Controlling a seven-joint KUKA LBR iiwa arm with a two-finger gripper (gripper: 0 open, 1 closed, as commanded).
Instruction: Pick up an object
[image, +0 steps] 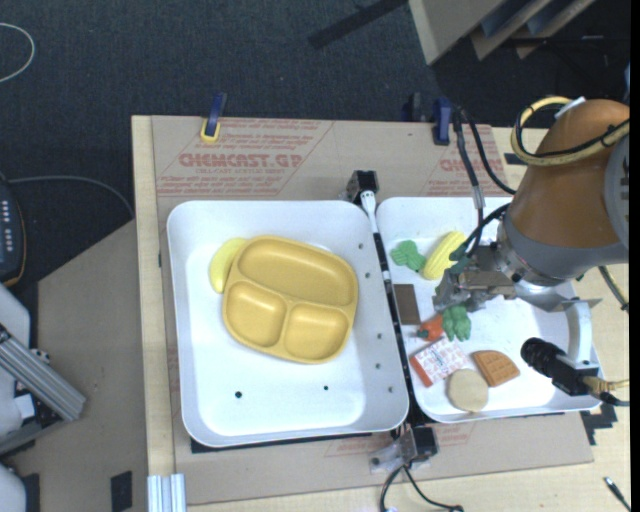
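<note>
Nearest the camera, a round beige piece (467, 390) and a toast slice (495, 367) sit untouched in the right bin (560, 400). My pincer (462, 300) hovers right above the small green toy (458, 322), lined up for it; my wrist hides the tips, so spread or pressed I cannot tell. Beyond lies the corn cob (441, 255).

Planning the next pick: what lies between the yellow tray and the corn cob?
In the camera view, the bins' meeting rims and a green toy lie between the yellow tray and the corn cob.
</note>
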